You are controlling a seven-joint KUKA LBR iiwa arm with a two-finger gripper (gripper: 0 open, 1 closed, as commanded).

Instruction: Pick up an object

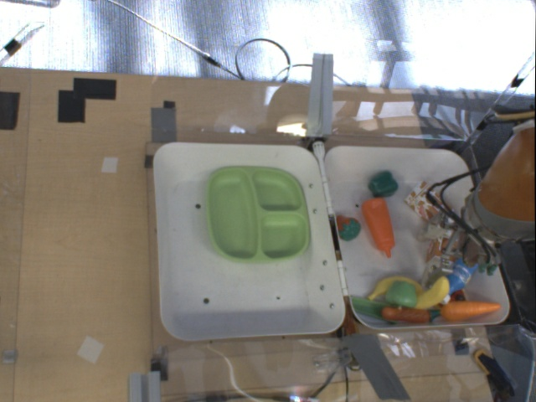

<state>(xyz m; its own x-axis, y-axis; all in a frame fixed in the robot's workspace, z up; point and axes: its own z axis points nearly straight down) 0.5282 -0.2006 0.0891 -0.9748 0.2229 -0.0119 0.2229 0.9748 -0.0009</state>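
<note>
My hand point(448, 262) hangs over smooth plastic toy vegetables point(419, 296); wires hide it, grip state unclear.

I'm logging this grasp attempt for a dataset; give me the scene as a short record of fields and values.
left bin: holds a green divided plate
right bin: holds toy food
carrot: orange with dark green top, mid bin
near-edge pile: yellow banana, green piece, second orange carrot
arm: enters from the right, over the right bin
pincer: low above the pile's right end; grasp not visible
</note>
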